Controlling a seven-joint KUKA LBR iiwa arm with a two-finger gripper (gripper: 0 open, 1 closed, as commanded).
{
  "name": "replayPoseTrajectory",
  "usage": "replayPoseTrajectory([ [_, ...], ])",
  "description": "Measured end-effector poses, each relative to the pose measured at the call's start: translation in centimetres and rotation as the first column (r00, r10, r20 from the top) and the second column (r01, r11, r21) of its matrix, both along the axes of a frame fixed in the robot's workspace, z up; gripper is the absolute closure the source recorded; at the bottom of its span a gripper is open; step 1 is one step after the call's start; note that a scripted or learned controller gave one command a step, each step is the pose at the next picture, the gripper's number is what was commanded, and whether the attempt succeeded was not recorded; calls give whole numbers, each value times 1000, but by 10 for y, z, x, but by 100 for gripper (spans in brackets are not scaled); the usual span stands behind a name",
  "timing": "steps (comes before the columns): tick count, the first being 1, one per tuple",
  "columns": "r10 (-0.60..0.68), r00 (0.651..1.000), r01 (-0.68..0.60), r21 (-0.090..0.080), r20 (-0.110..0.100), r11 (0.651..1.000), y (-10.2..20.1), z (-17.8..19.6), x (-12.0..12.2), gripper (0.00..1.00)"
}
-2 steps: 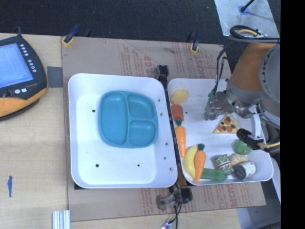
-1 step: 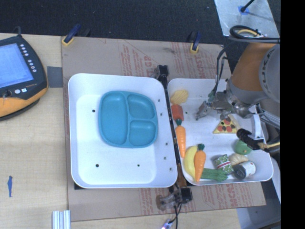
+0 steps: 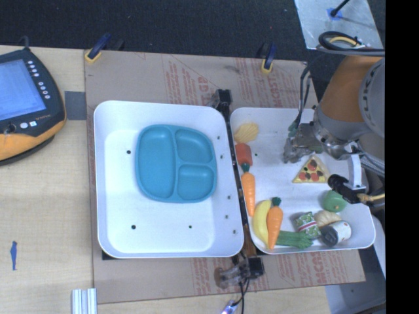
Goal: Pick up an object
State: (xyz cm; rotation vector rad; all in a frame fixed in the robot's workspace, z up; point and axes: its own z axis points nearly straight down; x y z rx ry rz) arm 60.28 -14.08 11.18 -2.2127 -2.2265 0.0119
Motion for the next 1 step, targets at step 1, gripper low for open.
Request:
replayPoseTrajectory([
  [1, 1, 1000, -1, 0, 0, 1000, 0, 0, 0, 0],
])
